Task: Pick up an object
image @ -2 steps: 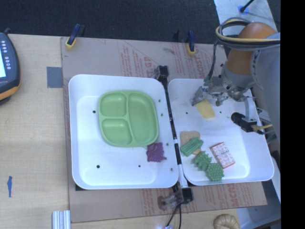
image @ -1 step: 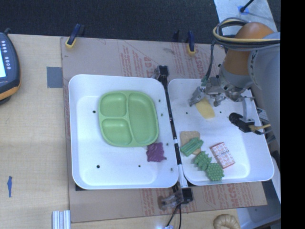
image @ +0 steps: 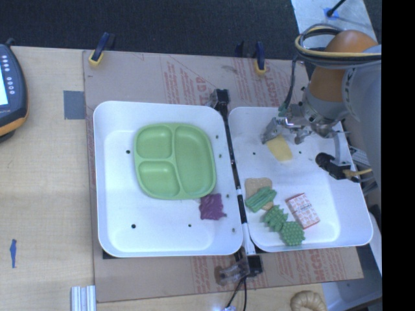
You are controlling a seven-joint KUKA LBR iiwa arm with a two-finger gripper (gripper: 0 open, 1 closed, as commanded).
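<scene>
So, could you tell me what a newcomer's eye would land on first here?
Probably the green divided plate in the left bin, with a purple piece beside its lower right corner. Next, the gripper hovering at a yellow piece in the right bin.
</scene>
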